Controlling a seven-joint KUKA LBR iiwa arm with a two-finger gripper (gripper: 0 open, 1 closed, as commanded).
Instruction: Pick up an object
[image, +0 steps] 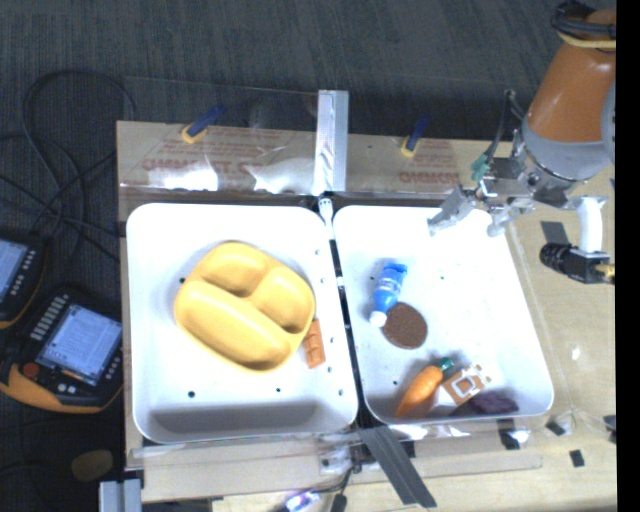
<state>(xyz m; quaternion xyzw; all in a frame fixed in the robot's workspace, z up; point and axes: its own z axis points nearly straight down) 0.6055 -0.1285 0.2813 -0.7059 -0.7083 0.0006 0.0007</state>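
The right bin (520, 300) holds a blue and white bottle (388, 285) lying near its left wall, a brown round disc (405, 326) just below it, a carrot (420, 390), a small orange and white box (466, 381) and a purple item (490, 403) at the front. My gripper (470, 220) hangs over the far edge of this bin, up and to the right of the bottle. Its two fingers (445, 217) are spread apart, open, with nothing between them.
The left bin (150, 380) holds a large yellow lumpy object (245, 303) and a small orange piece (314, 345) by the divider. A metal post (331, 140) stands behind the bins. Handheld controllers (70, 350) lie off the bench at left.
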